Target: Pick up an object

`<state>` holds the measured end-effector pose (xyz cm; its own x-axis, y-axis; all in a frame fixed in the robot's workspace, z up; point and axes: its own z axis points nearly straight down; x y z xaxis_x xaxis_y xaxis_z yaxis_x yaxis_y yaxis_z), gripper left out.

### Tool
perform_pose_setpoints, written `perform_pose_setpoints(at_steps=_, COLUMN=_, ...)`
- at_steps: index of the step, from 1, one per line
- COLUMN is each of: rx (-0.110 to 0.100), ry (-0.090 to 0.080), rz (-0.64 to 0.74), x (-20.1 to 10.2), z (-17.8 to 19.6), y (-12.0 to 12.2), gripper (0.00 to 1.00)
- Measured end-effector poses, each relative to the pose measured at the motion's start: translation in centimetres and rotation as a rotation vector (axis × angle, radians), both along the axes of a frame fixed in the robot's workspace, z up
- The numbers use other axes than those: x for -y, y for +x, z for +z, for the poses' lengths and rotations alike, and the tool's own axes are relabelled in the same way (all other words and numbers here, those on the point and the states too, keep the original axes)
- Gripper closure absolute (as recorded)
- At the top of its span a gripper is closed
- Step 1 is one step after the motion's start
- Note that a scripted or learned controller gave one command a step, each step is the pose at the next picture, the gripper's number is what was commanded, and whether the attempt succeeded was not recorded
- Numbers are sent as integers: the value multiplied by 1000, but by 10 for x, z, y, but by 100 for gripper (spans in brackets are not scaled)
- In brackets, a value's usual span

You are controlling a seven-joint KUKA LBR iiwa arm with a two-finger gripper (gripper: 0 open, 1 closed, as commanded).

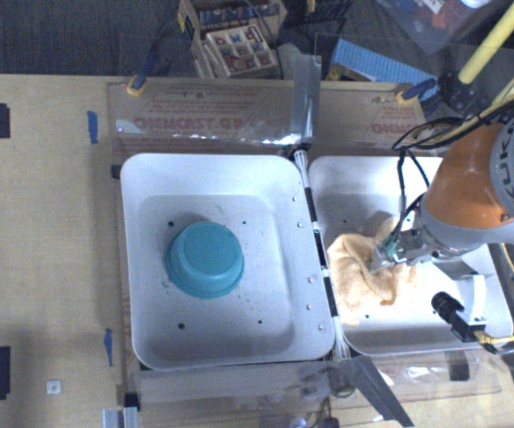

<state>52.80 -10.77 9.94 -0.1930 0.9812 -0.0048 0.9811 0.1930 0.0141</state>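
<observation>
A crumpled tan cloth (357, 270) lies in the right bin (355, 181), against its left wall. My gripper (391, 255) is low over the cloth's right edge, and its tip sits in or against the folds. The arm's grey wrist and orange band reach in from the right and cover the bin's right side. A teal bowl (205, 258) rests upside down in the middle of the left bin (150, 185), far from the gripper.
The wall between the two bins (315, 239) runs just left of the cloth. A cardboard wall (212, 119) stands behind the bins, with cluttered boxes beyond it. Wooden bench top (43, 239) lies to the left.
</observation>
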Motion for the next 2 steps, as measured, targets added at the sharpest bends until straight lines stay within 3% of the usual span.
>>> perform_pose_setpoints(at_steps=1, rx=4, ry=-1, rz=-4, x=2, z=10, y=1, gripper=100)
perform_pose_setpoints(at_steps=2, rx=-12, ry=0, rz=164, x=-66, z=85, y=39, gripper=100)
